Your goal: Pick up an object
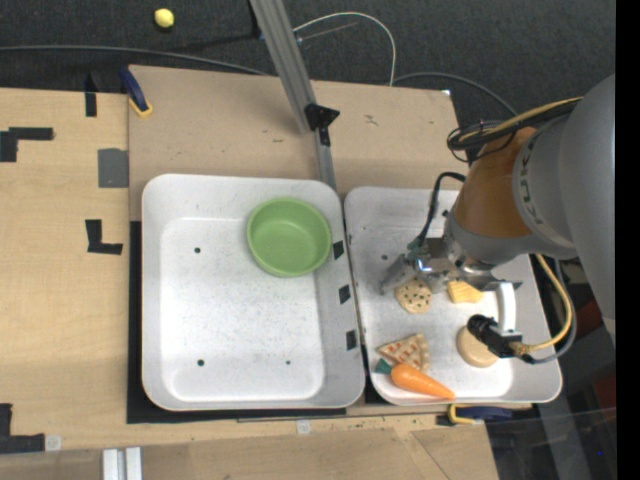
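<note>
The pincer [418,268] hangs low over the cookie [413,295] in the right bin [375,218]; its opening I cannot tell. The cookie looks light, stiff and flat, probably best taken across its edges.

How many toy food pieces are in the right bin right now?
5: a cookie by the gripper, a yellow wedge beside it, a tan round piece, a pizza slice and a carrot. The arm may hide more.

No legible text, labels, brands, numbers or signs on anything here.
</note>
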